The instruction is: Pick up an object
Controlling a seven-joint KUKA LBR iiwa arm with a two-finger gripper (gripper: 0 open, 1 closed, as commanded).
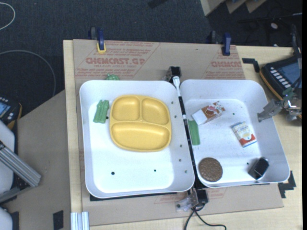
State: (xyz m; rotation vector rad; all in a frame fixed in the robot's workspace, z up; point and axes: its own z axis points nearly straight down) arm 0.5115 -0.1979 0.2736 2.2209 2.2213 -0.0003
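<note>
Hand (269, 110) hovers empty, fingers spread, at the right bin's (276, 150) edge; it should centre over the small carton (243, 133) before descending.

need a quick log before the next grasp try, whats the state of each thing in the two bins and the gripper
yellow divided plate: flat, right way up, left bin
green piece: lying left of the plate
green block: lying by the right bin's left wall
red-and-white packet: lying flat
small carton: lying flat
brown disc: flat
black block: in the near right corner
gripper: at the right bin's right rim, holding nothing
</note>
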